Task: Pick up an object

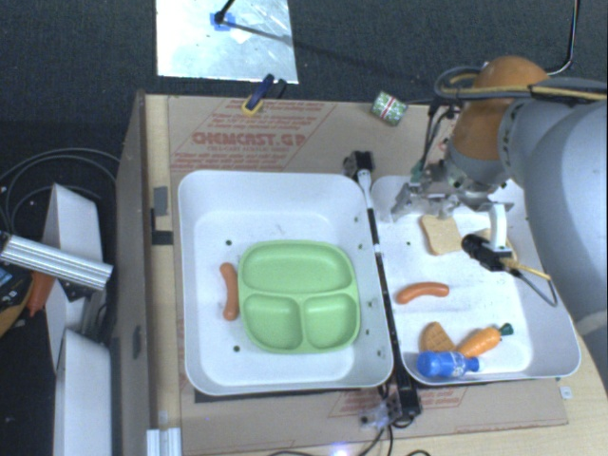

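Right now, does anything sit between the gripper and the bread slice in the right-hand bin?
Nothing visible does. The gripper is right beside the bread slice at the bin's far end. The orange sausage and the carrot lie nearer the camera, off that path.

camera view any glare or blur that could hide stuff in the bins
In the camera view the silver sheet at the top glares near white; the camera view's light over the bench is even, with faint shadows, and the left bin looks washed out; in the camera view the arm is soft, while the carrot and sausage in the right bin stay clear.
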Tool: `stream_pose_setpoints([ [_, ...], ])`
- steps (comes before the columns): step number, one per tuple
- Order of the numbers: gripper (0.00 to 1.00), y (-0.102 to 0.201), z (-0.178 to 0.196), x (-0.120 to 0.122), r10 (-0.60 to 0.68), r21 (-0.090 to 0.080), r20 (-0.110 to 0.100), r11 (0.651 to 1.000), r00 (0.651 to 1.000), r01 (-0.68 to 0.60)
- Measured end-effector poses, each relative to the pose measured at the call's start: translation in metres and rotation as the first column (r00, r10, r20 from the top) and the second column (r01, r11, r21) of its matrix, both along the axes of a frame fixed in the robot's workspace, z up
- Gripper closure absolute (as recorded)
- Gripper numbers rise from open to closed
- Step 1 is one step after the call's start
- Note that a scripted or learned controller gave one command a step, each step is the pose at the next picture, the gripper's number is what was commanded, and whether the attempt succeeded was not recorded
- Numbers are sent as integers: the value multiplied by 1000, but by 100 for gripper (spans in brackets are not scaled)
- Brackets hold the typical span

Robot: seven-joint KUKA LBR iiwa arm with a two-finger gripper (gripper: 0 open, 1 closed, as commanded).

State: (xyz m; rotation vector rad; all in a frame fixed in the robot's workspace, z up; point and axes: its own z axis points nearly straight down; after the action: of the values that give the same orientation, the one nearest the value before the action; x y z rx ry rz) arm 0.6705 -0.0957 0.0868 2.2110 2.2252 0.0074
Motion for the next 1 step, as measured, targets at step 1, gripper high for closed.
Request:
stream_pose_setpoints([
  [1,0,-9,0,-18,-4,-2,1,1000,1000,4],
])
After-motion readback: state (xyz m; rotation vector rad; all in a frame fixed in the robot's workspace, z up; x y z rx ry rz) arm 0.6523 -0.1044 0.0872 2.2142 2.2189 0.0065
